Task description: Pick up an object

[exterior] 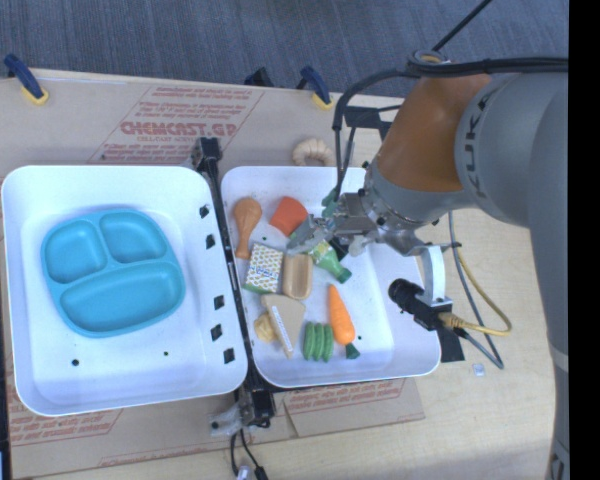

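Note:
The right bin holds several toy foods. An orange drumstick and a red-orange piece lie at the back. A checkered packet and a tan bread slice sit in the middle. In front are a carrot, a green pea pod and a pale yellow piece. My gripper hangs low over the middle of this bin, just right of the red-orange piece. A green leafy item lies right under its tip.
The left bin holds a blue divided plate. A tan ring-shaped thing rests on the cardboard behind the right bin. Black clips line the wall between the bins. The arm covers the right bin's back right corner.

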You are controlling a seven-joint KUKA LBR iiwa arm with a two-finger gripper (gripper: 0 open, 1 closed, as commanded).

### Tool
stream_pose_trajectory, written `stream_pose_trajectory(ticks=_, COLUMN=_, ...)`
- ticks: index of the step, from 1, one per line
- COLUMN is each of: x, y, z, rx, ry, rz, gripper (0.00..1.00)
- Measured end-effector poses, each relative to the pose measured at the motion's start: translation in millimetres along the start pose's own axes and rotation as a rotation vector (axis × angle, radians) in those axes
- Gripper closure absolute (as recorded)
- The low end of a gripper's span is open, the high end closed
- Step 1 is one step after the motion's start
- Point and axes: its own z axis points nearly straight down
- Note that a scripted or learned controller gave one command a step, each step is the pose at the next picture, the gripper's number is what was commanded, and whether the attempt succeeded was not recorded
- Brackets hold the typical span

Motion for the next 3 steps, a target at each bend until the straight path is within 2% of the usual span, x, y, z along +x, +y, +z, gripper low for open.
stream_pose_trajectory(ticks=1, x=-19, y=-42, z=91, rx=0.001, ry=0.0, rz=-0.14, gripper=0.0)
stream_pose_trajectory(ticks=2, x=-57, y=-43, z=125, rx=-0.013, ry=-0.003, rz=-0.375, gripper=0.0)
stream_pose_trajectory(ticks=3, x=-57, y=-43, z=115, rx=-0.011, ry=-0.004, rz=-0.378, gripper=1.0)
